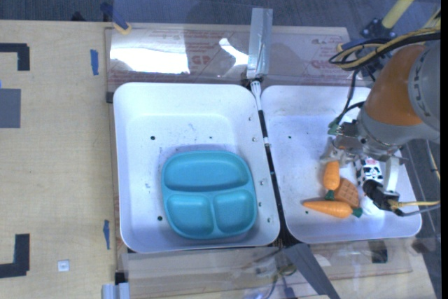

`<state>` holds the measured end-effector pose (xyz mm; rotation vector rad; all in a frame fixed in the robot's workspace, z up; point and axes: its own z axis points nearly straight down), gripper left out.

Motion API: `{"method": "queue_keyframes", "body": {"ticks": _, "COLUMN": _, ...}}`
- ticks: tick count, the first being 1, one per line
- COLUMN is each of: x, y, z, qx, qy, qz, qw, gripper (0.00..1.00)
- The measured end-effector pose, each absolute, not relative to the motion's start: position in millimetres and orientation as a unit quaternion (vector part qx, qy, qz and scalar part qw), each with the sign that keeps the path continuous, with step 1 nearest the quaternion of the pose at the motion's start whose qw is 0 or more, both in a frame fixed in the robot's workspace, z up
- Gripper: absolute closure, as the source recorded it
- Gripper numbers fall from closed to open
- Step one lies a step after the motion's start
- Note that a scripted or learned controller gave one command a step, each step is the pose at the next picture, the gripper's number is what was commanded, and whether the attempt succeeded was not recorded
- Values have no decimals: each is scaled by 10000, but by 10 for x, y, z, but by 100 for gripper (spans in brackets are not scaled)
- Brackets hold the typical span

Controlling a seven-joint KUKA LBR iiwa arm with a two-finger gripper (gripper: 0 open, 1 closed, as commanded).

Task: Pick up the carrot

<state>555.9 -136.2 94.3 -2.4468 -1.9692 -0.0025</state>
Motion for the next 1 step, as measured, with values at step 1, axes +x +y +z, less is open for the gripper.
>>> {"method": "queue_keyframes", "body": {"ticks": 1, "x": 5663, "y": -2074, "z": 1427, "qx": -7740, "qy": -6332, "qz": 13, "qw": -3, "gripper": 100}}
